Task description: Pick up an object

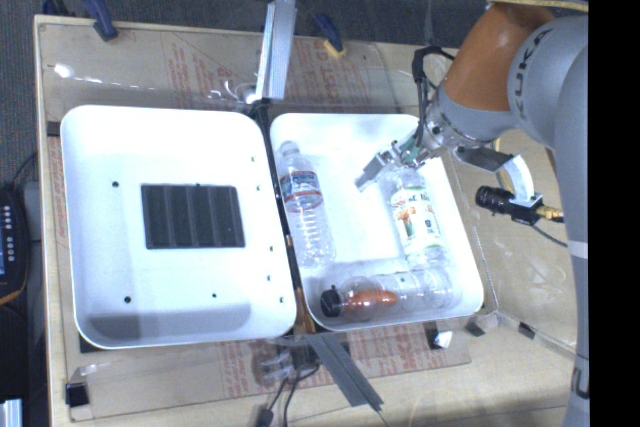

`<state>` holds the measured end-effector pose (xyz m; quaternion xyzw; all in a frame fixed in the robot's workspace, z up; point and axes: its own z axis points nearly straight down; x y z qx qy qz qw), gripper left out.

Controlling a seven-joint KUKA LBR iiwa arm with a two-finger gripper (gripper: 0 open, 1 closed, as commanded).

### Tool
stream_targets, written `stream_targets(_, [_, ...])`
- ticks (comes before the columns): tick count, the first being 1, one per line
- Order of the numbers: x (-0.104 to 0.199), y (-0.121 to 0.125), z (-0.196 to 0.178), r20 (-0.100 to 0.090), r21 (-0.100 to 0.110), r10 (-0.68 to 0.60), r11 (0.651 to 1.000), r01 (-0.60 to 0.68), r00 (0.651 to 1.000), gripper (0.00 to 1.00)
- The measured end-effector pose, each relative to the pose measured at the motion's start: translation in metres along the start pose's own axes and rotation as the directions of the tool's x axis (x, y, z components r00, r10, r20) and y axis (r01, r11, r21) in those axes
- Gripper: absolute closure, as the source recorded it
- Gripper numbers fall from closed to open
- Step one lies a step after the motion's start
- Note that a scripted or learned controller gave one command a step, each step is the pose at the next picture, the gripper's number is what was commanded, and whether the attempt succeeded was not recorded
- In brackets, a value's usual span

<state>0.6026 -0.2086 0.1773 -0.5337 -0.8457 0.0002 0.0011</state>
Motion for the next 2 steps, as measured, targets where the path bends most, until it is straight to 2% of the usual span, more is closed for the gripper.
stream_targets(1, [0.0,0.0,0.0,0.0,0.0,0.0,1.0,0.0,1.0,0.0])
stream_targets(2, [0.006,-0.013,-0.016,-0.001,0.001,-0.02,1.0,0.02,1.0,0.0])
